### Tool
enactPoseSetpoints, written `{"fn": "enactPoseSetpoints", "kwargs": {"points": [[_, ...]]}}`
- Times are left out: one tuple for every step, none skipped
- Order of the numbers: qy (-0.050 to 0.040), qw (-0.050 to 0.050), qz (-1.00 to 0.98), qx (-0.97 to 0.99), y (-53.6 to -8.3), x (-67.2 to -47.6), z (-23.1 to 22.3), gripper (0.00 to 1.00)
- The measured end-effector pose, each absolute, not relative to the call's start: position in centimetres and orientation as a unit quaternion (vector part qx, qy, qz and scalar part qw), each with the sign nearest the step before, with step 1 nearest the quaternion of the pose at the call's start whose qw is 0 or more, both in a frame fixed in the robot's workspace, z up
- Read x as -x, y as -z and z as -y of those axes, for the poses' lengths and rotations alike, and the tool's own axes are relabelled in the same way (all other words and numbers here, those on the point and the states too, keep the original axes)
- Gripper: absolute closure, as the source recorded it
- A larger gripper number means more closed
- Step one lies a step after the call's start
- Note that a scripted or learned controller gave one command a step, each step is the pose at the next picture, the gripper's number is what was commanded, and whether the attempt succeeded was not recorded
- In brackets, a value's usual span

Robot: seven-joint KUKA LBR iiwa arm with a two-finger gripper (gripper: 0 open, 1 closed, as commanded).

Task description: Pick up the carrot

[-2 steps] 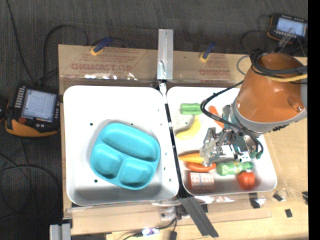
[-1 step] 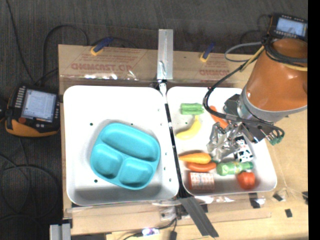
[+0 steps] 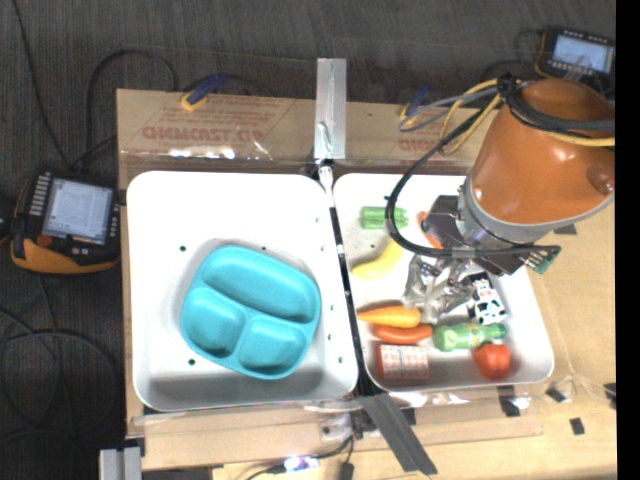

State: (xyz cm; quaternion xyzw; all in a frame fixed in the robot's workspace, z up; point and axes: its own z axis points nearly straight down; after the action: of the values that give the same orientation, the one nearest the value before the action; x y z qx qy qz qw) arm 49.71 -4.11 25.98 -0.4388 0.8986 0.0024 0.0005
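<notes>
Orange carrot [image 3: 390, 316] just below gripper [image 3: 437, 290], finger state unclear; no legible labels nearby.

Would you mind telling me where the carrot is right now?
The carrot lies in the right bin, near its left wall, below the banana and just above the can.

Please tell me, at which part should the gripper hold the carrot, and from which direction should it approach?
Probably at the middle of the carrot, coming down from above with the fingers closing across its narrow width. It lies flat and lengthwise left to right in the right bin, and the red can sits close beside it, so a side approach looks crowded.
</notes>
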Motion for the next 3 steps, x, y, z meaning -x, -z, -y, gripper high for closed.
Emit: {"fn": "enactPoseSetpoints", "kwargs": {"points": [[-0.0030,0.001,-0.791,0.611,-24.6,-49.5,3.2,1.00],[-0.0028,0.001,-0.846,0.534,-21.6,-55.0,2.1,1.00],[-0.0028,0.001,-0.846,0.534,-21.6,-55.0,2.1,0.00]]}}
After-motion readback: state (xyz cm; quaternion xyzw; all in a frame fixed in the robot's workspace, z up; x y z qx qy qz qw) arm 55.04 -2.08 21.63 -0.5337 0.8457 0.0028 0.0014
